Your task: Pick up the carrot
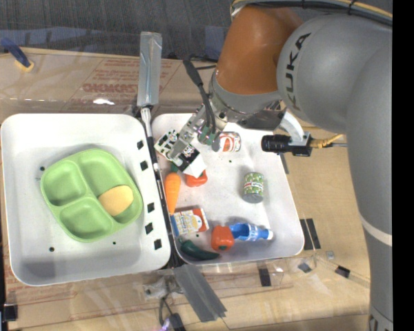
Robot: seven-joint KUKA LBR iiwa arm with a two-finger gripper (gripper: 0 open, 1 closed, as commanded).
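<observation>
The carrot (172,192) is orange and lies lengthwise along the left wall of the right bin (290,205), pointing toward the front. My gripper (179,150) hovers at the back left of that bin, just above and behind the carrot's thick end. Its fingers stand apart, open, with nothing between them. A small red-orange piece (197,178) lies right under the gripper, beside the carrot's top.
The right bin also holds a red-and-white can (229,142), a green can (254,186), a juice carton (189,221), a blue bottle with an orange cap (243,234) and a dark green item (197,252). The left bin (27,254) bears a green divided plate (72,178) with a yellow item (117,200).
</observation>
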